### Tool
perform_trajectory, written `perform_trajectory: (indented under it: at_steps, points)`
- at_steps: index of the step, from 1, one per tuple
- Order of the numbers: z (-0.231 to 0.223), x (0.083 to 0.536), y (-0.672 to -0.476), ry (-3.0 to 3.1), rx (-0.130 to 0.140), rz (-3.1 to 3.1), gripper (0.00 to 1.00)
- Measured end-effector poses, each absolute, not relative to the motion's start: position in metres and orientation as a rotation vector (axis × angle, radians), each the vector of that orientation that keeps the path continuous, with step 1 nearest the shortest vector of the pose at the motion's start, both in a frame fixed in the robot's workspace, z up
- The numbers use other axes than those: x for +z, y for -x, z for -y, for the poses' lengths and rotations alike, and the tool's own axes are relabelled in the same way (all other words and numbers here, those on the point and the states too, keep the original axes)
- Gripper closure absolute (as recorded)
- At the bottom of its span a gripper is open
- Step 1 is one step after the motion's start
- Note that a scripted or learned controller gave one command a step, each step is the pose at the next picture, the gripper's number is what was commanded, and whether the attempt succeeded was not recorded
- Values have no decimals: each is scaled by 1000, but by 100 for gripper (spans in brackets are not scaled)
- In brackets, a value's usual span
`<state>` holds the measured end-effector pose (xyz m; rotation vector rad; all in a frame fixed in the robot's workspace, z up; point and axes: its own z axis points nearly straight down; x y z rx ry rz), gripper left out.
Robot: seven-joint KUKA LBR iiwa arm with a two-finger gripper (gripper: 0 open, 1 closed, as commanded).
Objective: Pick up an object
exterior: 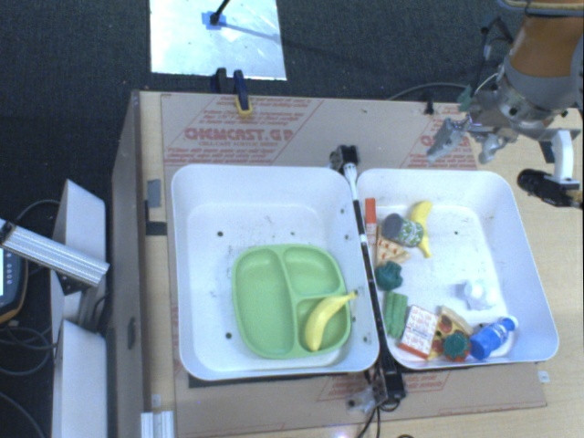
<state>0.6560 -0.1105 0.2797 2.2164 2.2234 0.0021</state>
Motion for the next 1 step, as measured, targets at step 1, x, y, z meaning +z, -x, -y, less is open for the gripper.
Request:
perform_trajectory:
  at_steps: [1]
  points:
    - [135, 211, -627, -2219, -1, -2223, 0]
